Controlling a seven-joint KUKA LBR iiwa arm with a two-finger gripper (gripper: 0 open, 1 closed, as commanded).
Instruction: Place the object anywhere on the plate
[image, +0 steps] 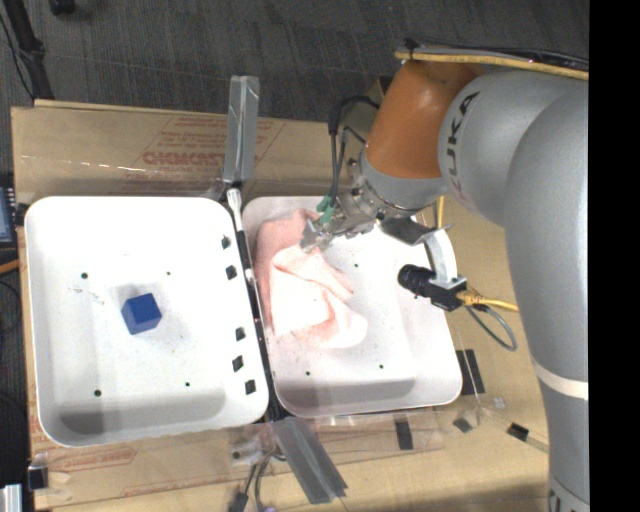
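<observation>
Two white bins sit side by side on the bench: the left bin (60, 300) holds a small blue cube (142, 312) lying left of its middle, well apart from every wall with open floor all around it. In the right bin (430, 375), a crumpled pink-and-white cloth (300, 285) covers the left half against the dividing wall. The gripper (322, 228) hangs over the cloth's upper edge near the back rim; whether it grips anything cannot be told.
</observation>
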